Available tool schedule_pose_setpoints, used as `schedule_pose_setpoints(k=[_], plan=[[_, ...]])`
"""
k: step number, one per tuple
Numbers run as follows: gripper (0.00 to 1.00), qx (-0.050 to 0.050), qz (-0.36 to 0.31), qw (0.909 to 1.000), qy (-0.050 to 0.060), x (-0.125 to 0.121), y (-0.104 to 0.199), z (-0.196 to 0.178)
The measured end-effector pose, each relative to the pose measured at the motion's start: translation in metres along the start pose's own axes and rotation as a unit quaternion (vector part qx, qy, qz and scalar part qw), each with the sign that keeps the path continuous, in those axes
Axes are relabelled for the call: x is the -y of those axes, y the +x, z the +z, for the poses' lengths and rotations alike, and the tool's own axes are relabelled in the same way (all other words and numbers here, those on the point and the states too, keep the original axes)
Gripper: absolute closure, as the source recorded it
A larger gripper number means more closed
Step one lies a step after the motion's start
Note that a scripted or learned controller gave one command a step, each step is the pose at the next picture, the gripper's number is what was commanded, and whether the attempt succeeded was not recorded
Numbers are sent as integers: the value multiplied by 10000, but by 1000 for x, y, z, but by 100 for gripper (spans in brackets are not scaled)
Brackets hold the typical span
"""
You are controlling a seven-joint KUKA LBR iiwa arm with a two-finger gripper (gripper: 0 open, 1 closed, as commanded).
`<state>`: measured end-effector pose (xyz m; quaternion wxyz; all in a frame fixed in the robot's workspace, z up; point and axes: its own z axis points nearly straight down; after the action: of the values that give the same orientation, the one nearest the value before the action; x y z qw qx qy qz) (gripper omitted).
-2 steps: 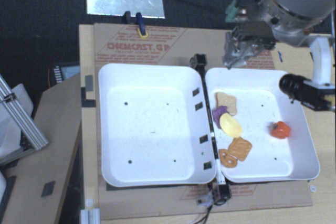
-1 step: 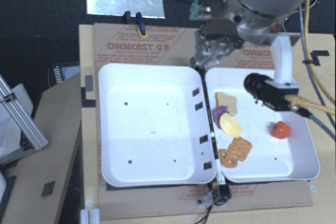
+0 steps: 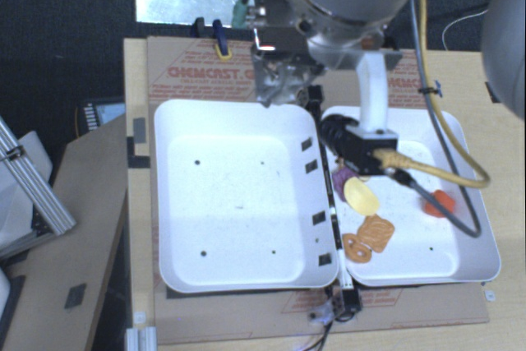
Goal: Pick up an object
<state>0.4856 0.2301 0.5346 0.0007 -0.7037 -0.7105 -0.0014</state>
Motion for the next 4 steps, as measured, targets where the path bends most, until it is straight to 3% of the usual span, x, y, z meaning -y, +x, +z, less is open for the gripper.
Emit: schedule_pose_setpoints(k=[1,2,3,4], plan=[[100,49,40,9999,78,1,3,187],[100,52,50,9999,86,3,-11,351],[100,1,73,10000,-66,-3,-71,224],[100,7,63,10000,-69,-35,-108,124]])
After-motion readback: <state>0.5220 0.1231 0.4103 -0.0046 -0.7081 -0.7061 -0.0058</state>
